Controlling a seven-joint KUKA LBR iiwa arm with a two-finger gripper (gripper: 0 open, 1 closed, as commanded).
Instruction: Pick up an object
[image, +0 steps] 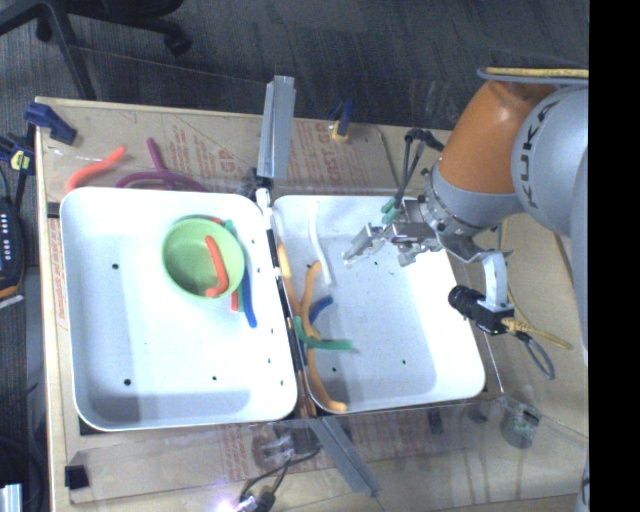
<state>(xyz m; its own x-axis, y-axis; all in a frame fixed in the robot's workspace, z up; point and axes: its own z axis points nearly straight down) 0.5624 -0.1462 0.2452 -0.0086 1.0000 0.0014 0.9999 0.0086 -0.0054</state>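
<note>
Metal jaws hover over the right bin's upper middle; you cannot tell how wide they stand, and nothing shows between them. Your nearest pick, the orange strip, lies down-left, long axis running up-down along the bin's left wall.

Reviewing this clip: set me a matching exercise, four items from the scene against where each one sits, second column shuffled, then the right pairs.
Items
1. green bowl
2. gripper
3. orange strip
4. blue clamp

Places
A. on the bench's far left corner
B. over the right bin, in its far part
C. on the bench just behind the left bin
D. inside the left bin

Pairs: 1-D, 2-B, 3-C, 4-A
</note>
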